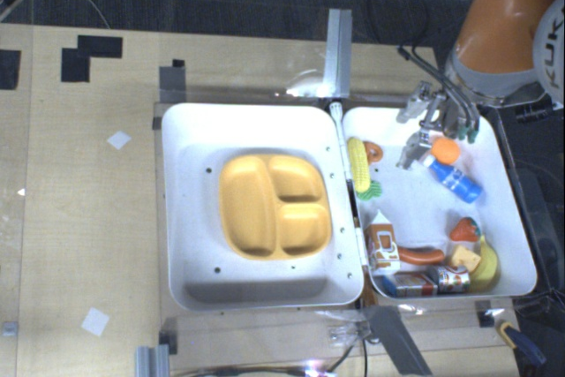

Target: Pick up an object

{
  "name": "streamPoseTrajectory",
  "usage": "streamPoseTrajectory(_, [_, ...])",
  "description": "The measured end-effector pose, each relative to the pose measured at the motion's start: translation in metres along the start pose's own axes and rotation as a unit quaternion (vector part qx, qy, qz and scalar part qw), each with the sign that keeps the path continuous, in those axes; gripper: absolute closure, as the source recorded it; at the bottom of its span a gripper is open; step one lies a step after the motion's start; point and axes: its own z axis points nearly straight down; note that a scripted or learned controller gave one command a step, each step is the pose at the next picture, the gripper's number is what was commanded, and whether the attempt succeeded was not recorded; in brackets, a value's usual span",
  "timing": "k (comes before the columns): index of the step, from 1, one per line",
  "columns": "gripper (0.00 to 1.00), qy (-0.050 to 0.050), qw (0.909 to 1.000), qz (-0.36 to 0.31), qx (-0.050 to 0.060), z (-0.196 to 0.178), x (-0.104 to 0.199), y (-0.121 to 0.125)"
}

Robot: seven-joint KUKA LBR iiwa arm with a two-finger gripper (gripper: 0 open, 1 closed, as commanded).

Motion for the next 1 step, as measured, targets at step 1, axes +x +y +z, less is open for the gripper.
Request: streamPoseTrajectory(1, [0.00, 0.006, 0.9996, 0.029, 0.001, 0.1071, -0.0197, -0.0451])
